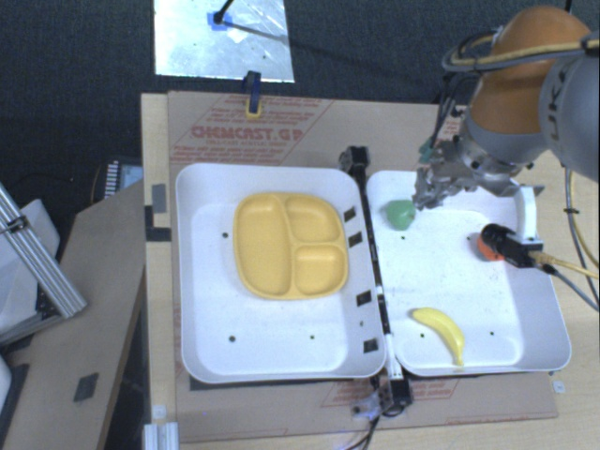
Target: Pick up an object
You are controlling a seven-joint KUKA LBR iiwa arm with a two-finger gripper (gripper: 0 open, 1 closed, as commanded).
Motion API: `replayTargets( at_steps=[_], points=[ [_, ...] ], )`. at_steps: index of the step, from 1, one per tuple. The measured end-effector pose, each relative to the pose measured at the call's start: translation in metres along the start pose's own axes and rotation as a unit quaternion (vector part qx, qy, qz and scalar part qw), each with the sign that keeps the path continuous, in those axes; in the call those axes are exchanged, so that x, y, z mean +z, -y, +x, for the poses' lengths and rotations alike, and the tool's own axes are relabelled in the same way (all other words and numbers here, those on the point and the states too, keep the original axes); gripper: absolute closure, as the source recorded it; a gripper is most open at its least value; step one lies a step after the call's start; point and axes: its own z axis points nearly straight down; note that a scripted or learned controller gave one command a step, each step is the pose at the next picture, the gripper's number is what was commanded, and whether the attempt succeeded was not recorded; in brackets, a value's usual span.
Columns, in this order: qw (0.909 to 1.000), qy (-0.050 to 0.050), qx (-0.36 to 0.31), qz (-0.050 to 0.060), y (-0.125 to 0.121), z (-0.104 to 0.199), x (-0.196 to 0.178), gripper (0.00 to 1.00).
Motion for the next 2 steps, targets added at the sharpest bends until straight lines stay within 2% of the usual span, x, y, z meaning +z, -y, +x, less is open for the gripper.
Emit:
replayTargets(
  at_steps=[1, 2],
  points=[
    [1.0, 0.0, 0.0, 0.0, -0.013, 0.056, 0.015, 1.0],
    [1.0, -0.001, 0.0, 0.0, -0.036, 0.112, 0.012, 1.0]
  ],
)
